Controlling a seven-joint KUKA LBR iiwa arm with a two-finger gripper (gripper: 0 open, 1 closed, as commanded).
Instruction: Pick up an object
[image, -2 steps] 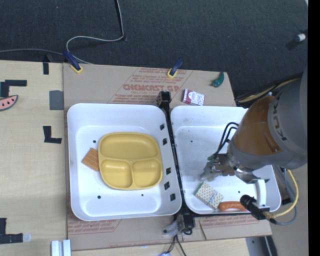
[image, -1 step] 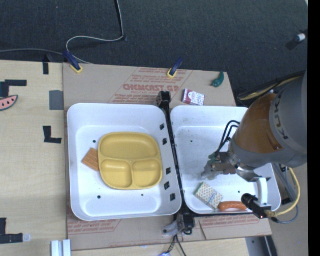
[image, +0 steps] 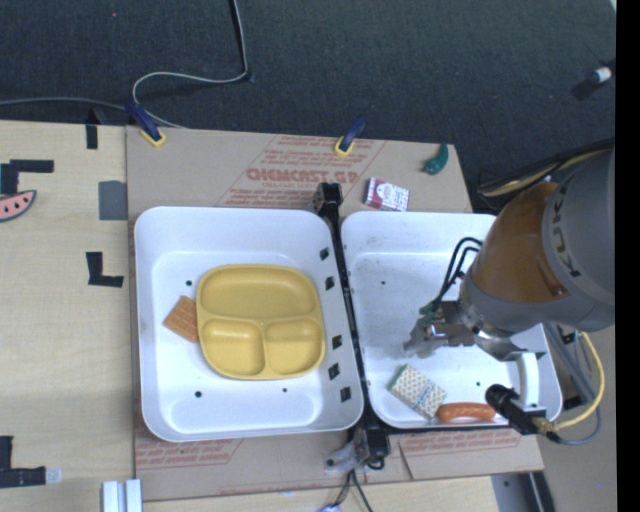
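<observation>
**Arm poised over the right bin, with two small objects near its front edge**

Camera view: The fixed camera looked down at a slant on two shallow white bins set side by side on a cardboard sheet. The left bin (image: 160, 300) held a yellow divided plate (image: 262, 322) at its centre, with a tan cracker-like piece (image: 182, 319) tucked under the plate's left edge. The right bin (image: 385, 250) held a small checkered packet (image: 417, 389) near its front edge and an orange sausage-shaped toy (image: 465, 412) just beside it, toward the front right corner. The grey arm with its orange band reached in from the right, and its gripper (image: 432, 332) hung over the middle of the right bin, behind the packet and apart from it. The gripper's metal parts blurred together, so how wide it stood could not be told; nothing was seen held in it.

The step in hand seemed to be the approach to a pick. To do it well, the gripper would probably need to move toward the front edge, centre over the packet or the sausage toy, straddle the object's narrow side, and stay off the bin wall, which stood close to both objects.
</observation>
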